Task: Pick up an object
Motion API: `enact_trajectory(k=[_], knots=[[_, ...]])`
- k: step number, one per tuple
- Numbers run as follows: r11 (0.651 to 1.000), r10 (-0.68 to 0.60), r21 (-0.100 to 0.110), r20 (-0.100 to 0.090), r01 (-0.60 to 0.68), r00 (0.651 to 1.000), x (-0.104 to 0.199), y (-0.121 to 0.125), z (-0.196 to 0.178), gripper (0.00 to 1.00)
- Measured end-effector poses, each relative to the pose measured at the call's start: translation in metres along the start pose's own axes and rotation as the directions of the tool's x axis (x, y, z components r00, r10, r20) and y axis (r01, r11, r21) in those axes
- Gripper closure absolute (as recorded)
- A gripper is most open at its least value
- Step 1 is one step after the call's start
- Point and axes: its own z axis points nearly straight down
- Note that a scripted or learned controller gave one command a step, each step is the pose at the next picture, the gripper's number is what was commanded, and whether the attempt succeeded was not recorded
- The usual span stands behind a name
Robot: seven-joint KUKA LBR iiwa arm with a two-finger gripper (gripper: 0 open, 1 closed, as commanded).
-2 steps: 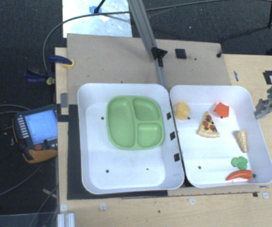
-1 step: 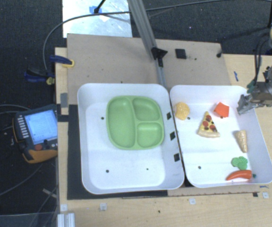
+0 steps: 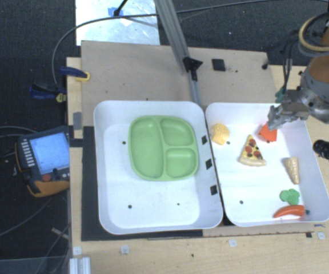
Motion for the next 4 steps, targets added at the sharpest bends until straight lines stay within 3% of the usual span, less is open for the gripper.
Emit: enact_trajectory(k=[1,4], knots=[[1.000,-0.002,-0.001,-0.001,0.002,1.000,0.058,0.020,-0.001,1.00],[1.000,0.000,0.002,-0.002,0.000,1.000,0.219,0.073,0.045,1.00]])
